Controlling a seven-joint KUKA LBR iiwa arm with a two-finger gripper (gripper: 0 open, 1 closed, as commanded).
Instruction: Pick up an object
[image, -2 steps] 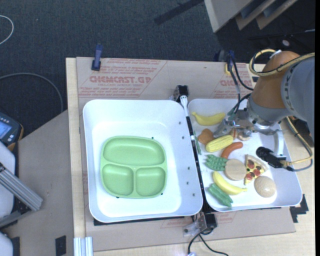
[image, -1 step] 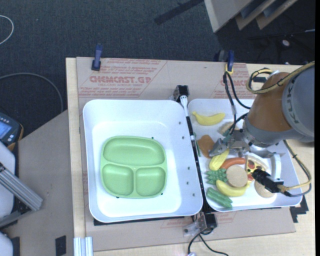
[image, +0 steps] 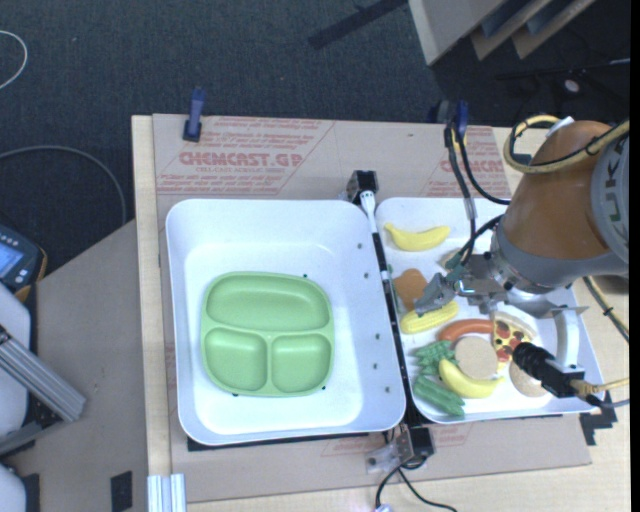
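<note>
- A grey KUKA arm with an orange band reached in from 3 o'clock, its hand low over the right bin, one of two shallow white bins on the table
- The hand's grey fingers looked spread slightly apart, tips just above a yellow banana near the bin's left wall; nothing was seen between them, so no grasp could be claimed
- That banana, the likeliest object to be picked up, lay flat at about 9 o'clock in the right bin, its long axis running roughly 8 to 2 o'clock, one end tucked under the hand
- A brown piece sat touching it at 12 o'clock, and an orange sausage-like toy lay just beside it at 3 o'clock
- A second banana rested well apart at 12 o'clock in the same bin, long axis near 9 to 3; a third curved near 6 o'clock beside green vegetables
- Judged from this view, a clean pick would call for the fingers to straddle the banana across its short width, at its middle, descending straight so the brown piece was not nudged
- The bin wall at 9 o'clock left little room; a finger could catch it
- The left bin held a green divided tray
</note>
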